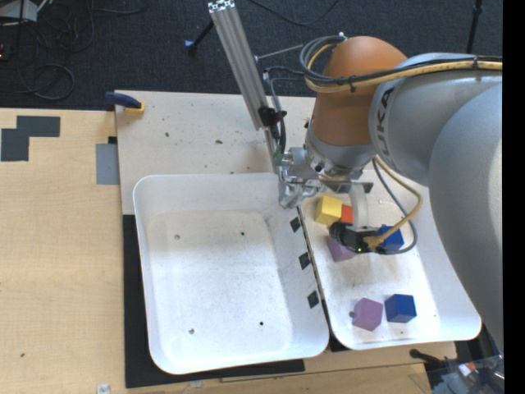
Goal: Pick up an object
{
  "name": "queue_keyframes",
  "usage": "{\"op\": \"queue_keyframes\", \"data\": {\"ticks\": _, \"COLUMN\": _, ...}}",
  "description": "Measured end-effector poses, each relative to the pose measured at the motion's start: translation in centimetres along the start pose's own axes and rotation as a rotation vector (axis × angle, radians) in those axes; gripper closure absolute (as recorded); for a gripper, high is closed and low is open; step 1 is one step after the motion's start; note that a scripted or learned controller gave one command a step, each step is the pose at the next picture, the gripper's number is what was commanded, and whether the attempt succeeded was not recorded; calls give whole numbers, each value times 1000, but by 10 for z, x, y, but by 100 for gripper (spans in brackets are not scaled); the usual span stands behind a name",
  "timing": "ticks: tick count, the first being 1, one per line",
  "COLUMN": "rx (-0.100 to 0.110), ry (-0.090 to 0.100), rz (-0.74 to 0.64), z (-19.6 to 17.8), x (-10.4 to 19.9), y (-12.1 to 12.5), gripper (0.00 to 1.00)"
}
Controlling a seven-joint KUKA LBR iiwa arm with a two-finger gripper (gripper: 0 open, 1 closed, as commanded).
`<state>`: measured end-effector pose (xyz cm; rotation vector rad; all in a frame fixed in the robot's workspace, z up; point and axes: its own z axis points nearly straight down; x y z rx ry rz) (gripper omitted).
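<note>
blocks (367, 313) in right bin (459, 322), left bin (164, 212)

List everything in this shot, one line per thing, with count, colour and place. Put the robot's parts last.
left bin: 1, white, left half of bench.
right bin: 1, white, beside it.
yellow block: 1, yellow, right bin, far end, under the wrist.
orange block: 1, orange, touching the yellow one.
purple blocks: 2, purple, right bin; one near front, one mid-bin.
blue blocks: 2, blue, right bin; one near front, one mid-bin.
clamp: 1, blue and yellow, bench's far left corner.
arm: 1, grey with orange band, over right bin.
</note>
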<state>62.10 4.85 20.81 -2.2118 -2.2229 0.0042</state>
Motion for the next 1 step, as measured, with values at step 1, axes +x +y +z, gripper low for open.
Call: {"op": "queue_keyframes", "data": {"ticks": 1, "rx": 1, "ry": -1, "rz": 0, "z": -1, "x": 48, "y": -11, "gripper": 100}}
